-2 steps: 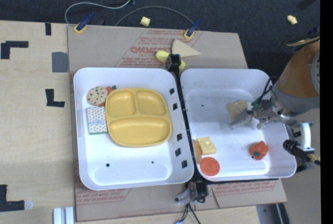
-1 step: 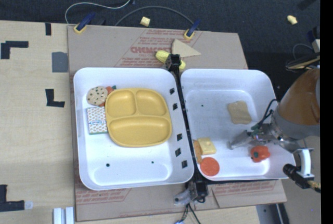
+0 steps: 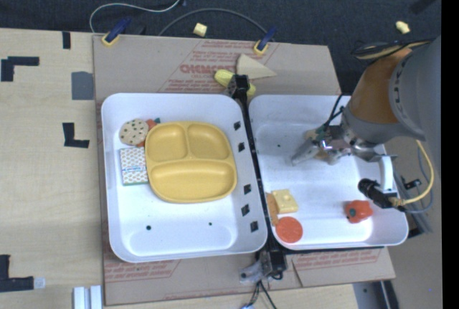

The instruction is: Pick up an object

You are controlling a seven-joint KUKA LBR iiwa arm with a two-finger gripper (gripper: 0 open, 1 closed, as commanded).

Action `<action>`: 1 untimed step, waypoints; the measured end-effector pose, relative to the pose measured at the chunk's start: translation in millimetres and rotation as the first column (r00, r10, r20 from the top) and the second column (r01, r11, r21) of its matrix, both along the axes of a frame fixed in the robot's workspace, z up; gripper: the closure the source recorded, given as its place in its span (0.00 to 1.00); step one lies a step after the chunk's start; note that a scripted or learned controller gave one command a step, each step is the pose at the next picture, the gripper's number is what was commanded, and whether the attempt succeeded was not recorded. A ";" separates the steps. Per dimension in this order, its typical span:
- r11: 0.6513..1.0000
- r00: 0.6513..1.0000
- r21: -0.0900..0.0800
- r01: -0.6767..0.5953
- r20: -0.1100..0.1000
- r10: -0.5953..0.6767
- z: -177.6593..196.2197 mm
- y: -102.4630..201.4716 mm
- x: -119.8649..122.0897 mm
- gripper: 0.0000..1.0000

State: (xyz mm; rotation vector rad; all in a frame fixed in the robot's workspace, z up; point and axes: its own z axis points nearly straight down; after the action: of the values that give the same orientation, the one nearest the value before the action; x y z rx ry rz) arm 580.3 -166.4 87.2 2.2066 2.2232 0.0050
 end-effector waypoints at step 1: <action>1.000 1.000 0.000 0.013 -0.007 -0.013 50.0 -61.9 -49.6 0.00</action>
State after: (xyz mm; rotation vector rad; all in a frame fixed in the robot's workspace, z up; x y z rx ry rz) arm 530.7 -228.3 137.3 2.2253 2.2126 -0.0028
